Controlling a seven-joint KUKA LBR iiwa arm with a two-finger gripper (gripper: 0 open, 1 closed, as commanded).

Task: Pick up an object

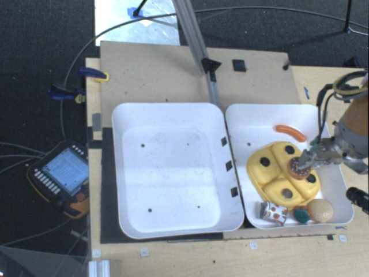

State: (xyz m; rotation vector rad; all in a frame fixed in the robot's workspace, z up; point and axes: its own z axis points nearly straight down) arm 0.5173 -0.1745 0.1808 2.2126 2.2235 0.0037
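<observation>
The right bin (245, 123) holds several objects. A large yellow lumpy toy (270, 173) with black dots lies in its middle. An orange sausage shape (290, 133) rests behind it. Along the front wall sit a small patterned can (274, 213), a green piece (301, 215) and a beige ball (322, 210). My gripper (304, 163) reaches in from the right and hangs low over the yellow toy's right side, right at a small brown round thing (298, 169). Whether it grips that thing is unclear.
The left bin (167, 172) stands beside the right one, joined along a black-clipped divider (229, 166). A grey pole (193, 33) slants over the bench's back. A teach pendant (60, 175) and cables lie on the floor at left.
</observation>
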